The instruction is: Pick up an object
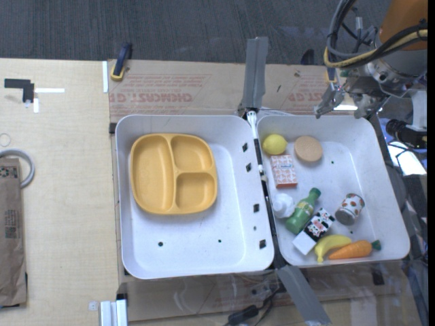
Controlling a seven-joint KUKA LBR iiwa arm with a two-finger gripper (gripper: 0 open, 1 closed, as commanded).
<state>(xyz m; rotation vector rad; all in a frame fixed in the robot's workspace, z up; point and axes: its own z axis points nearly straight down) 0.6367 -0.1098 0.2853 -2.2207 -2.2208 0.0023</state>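
my grey arm with the orange band (406, 5) is cut off above the right white bin (380, 156); my claw's (345, 102) grip is too small to read.

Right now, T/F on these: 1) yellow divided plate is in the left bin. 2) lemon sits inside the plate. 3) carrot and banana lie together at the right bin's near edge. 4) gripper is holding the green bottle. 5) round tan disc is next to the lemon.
1) True. The yellow divided plate lies in the left bin.
2) False. The lemon is in the right bin, at its far left corner.
3) True. The carrot lies against the banana at the near edge.
4) False. The gripper is above the right bin's far rim; the green bottle lies in the bin.
5) True. The tan disc sits just right of the lemon.
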